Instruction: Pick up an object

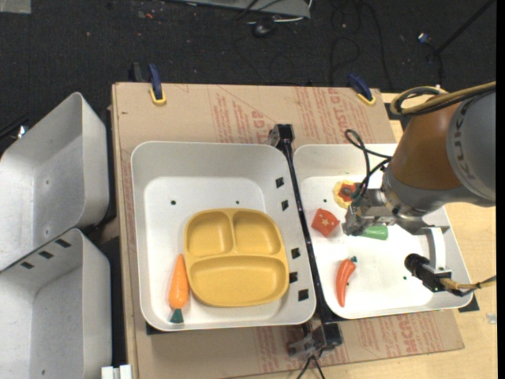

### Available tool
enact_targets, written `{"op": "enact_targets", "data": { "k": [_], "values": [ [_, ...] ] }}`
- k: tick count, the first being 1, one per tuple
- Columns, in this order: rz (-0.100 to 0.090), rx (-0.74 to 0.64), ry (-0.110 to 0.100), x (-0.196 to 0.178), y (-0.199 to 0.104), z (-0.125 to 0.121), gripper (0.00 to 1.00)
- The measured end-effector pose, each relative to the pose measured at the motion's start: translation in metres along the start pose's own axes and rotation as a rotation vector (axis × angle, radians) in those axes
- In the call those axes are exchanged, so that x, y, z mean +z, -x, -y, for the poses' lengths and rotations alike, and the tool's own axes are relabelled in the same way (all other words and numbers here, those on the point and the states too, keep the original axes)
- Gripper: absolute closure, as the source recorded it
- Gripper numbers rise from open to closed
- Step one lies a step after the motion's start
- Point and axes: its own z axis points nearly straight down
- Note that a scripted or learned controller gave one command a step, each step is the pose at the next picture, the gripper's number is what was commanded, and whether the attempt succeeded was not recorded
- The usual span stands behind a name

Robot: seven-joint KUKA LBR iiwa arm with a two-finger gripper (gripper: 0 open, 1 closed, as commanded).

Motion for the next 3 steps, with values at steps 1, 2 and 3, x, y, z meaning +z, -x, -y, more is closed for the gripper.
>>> {"op": "enact_targets", "data": {
  "k": [1,2,3],
  "values": [
    [0.001,-0.001,0.004,-0.062,-0.001,-0.007,1.00],
    [0.001,-0.001,0.004,-0.126,-0.002,-0.006,1.00],
    [0.001,-0.001,-0.001,-0.130,-0.002,-0.007,1.00]
  ]
}}
